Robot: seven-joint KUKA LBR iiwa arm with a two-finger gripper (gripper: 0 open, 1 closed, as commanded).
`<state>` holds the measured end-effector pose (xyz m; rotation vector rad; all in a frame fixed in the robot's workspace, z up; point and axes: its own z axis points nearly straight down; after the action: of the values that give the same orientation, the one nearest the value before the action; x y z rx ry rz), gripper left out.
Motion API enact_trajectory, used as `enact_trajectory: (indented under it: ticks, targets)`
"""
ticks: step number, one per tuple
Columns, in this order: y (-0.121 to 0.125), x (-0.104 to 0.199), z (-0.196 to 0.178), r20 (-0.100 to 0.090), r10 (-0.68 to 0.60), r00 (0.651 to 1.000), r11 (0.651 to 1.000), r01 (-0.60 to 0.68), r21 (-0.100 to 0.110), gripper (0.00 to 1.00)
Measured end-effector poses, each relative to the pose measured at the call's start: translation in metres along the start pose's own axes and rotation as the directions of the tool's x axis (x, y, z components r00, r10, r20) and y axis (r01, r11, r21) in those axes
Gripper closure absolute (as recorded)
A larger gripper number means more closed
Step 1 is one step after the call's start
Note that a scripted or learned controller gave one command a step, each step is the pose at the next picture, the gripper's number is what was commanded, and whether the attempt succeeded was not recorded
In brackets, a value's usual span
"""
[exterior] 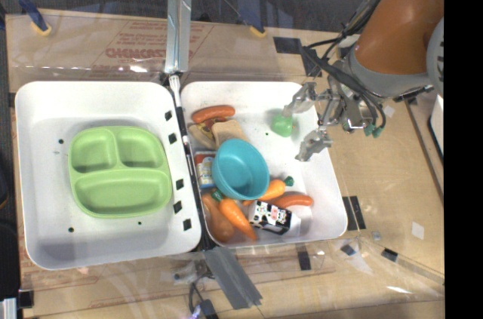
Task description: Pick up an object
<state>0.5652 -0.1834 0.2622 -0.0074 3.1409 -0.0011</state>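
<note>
My gripper (pixel 307 122) hangs over the right part of the right bin (pixel 324 182), with its two fingers spread wide apart and nothing between them. A small green object (pixel 282 126) lies on the bin floor just left of the fingertips, apart from both. Further left a blue bowl (pixel 240 168) sits on a heap of toy food. The heap includes a sausage (pixel 213 114), a bread-like piece (pixel 226 133), two carrots (pixel 235 213) (pixel 273 188), another sausage (pixel 295 200) and a black-and-white box (pixel 270 217).
The left bin (pixel 34 159) holds a green divided plate (pixel 119 170). A metal bar (pixel 178 31) stands behind the seam between the bins. A cable bundle (pixel 332 65) trails from the wrist over the right bin's far corner.
</note>
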Motion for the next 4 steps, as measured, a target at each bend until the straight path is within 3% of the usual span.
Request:
enact_trajectory:
  ticks: [1,2,3,4]
  targets:
    - [0.0,-0.038,0.039,-0.001,-0.004,1.0,1.0,0.004,-0.001,0.0]
    - [0.006,-0.048,0.077,-0.002,-0.054,0.999,0.999,0.054,-0.002,0.0]
    - [0.049,-0.07,0.141,-0.006,0.325,0.946,0.946,-0.325,-0.001,0.0]
    - [0.072,-0.066,0.159,0.018,0.587,0.809,0.81,-0.587,-0.004,0.0]
